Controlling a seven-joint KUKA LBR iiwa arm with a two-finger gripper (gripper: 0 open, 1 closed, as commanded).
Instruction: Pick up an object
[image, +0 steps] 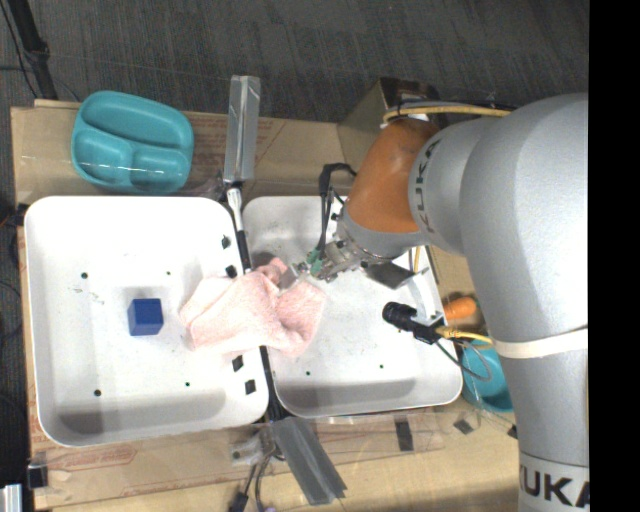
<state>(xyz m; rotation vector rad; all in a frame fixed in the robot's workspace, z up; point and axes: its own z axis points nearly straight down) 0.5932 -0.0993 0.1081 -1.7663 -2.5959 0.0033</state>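
Observation:
A crumpled pink cloth (255, 312) lies draped over the divider between the two white bins, partly in the left bin (60, 250) and partly in the right bin (350, 385). A small blue cube (146, 316) sits on the floor of the left bin, apart from the cloth. My gripper (298, 272) is low in the right bin, at the cloth's upper right edge and touching or nearly touching it. The grey arm with its orange band reaches in from the right and hides the back right part of that bin.
A teal moulded tray (132, 140) lies on the bench behind the left bin. A grey metal bar (240, 125) stands at the back between the bins. An orange object (460, 308) and a teal one (490, 375) lie outside the right bin's right wall.

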